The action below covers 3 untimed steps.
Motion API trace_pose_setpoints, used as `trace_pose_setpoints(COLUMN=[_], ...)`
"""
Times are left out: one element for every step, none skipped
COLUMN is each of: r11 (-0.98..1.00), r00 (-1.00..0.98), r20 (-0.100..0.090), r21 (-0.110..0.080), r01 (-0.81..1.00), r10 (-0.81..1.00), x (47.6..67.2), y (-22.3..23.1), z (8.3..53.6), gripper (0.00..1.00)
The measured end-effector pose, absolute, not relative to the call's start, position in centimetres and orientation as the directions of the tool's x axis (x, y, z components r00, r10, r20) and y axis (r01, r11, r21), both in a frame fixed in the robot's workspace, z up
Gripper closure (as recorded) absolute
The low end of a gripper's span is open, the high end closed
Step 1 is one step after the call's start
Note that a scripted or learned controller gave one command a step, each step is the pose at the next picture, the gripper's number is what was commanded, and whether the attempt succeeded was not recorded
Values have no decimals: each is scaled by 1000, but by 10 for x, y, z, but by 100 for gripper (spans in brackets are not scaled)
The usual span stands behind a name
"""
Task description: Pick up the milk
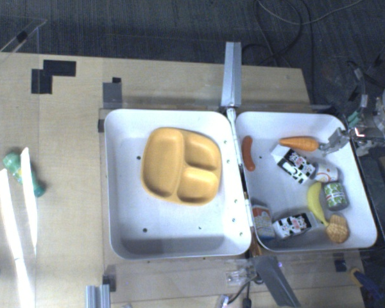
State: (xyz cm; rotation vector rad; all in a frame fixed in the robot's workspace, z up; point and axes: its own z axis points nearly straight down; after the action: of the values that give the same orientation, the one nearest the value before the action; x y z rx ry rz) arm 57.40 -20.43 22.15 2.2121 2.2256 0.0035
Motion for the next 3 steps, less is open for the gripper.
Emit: trace_pose_setpoints(r11=[155,165,164], r00=[-154,-165,-164], r20=[-12,-2,-3], r21=[37,10,17], r01=[987,986,986], r10=[988,986,986], x=[617,585,587], y=[-160,-125,-125], z=[115,88,101], gripper=[0,0,100])
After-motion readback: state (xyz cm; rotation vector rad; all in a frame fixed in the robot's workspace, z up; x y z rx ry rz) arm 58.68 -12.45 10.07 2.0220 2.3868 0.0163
